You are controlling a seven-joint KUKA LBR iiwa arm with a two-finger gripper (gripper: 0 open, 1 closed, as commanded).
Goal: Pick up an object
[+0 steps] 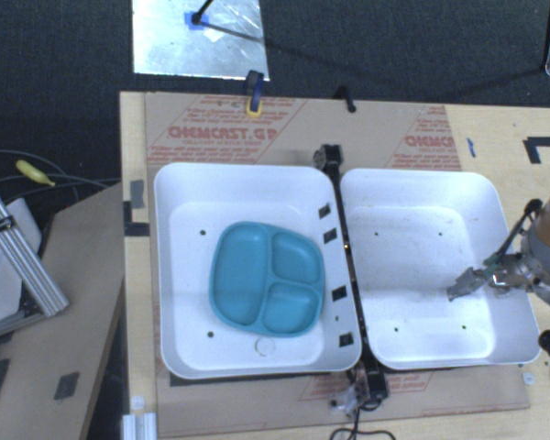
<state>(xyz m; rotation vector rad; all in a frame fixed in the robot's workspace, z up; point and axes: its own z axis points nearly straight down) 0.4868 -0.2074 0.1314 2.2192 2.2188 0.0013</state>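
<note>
A teal divided plate [266, 277] lies flat in the left bin [179, 246], slightly below its middle. A small pale round disc [264, 345] rests on the bin floor just in front of the plate. My gripper [463, 285] hangs low over the right bin [422, 200], near its right wall, pointing left. It is well to the right of the plate, past the divider between the bins. The grey wrist [541, 269] comes in from the right edge.
Black clips [335, 264] line the seam between the two bins. Both bins stand on a cardboard sheet [284, 126]. A yellow-and-blue clamp [254, 94] sits at the cardboard's far edge, and a metal frame [18, 264] stands to the left.
</note>
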